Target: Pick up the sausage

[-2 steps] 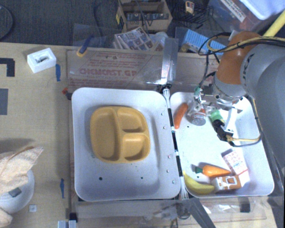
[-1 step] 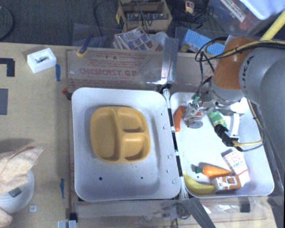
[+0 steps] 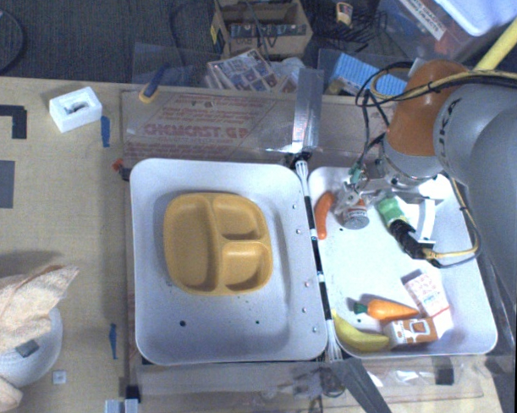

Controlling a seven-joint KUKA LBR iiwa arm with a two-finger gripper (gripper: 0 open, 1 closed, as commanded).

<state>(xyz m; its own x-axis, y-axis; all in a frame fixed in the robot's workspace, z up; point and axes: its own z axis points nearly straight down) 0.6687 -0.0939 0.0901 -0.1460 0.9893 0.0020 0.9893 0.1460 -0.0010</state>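
Item 1. Sausage (image 3: 323, 214): orange-red and short. It lies on the floor of the right bin (image 3: 366, 264), close along that bin's left wall and toward the far end, lengthwise with the wall.

Item 2. Claw (image 3: 354, 209): low over the right bin, just beside the sausage on the sausage's right in the camera view. The sausage lies outside it, not gripped. Whether the two touch cannot be told, nor whether the claw is apart or together.

Item 3. Near end of the right bin, well apart from the claw: a banana (image 3: 360, 336), a carrot (image 3: 390, 310) just above it, a small carton (image 3: 415, 331) and a white and red box (image 3: 425, 290).

Item 4. Left bin (image 3: 153, 308): one yellow divided plate (image 3: 217, 242), near the middle.

Item 5. Worktop (image 3: 55, 203): pale wood, carrying both bins side by side.
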